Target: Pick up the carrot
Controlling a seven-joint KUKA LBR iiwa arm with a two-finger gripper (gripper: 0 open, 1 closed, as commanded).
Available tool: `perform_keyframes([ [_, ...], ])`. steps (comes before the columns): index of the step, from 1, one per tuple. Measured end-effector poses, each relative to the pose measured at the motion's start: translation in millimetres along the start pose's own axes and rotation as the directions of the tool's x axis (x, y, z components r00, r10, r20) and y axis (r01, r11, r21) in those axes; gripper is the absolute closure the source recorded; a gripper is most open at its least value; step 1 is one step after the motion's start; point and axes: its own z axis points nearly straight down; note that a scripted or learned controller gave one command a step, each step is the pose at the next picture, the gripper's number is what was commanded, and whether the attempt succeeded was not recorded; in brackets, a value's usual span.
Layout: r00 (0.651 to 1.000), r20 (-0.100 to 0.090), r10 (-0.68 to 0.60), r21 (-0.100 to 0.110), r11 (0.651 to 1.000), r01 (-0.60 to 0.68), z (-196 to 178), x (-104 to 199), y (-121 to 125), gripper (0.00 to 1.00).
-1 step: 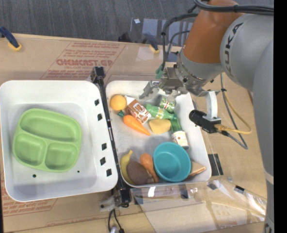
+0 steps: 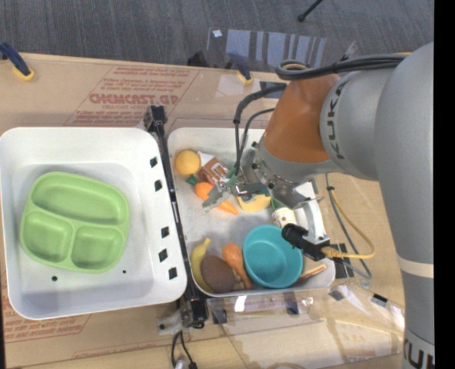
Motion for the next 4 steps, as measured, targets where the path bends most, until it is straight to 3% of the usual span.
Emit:
perform_keyframes([
  [1,0.996,0.001,0.085,-0.004,0.996,-0.085,73.6,-54.5,3.7,0.0],
  [2,0.997,0.001,0.072,0.002,0.997,-0.072,63.0,-53.0,4.1,1.0],
  [3,0.971,-0.005,0.241,-0.004,0.971,-0.241,72.4,-7.0,3.1,1.0],
  [4,0.864,-0.007,0.503,-0.009,0.864,-0.503,-30.2,74.0,19.1,1.0],
])
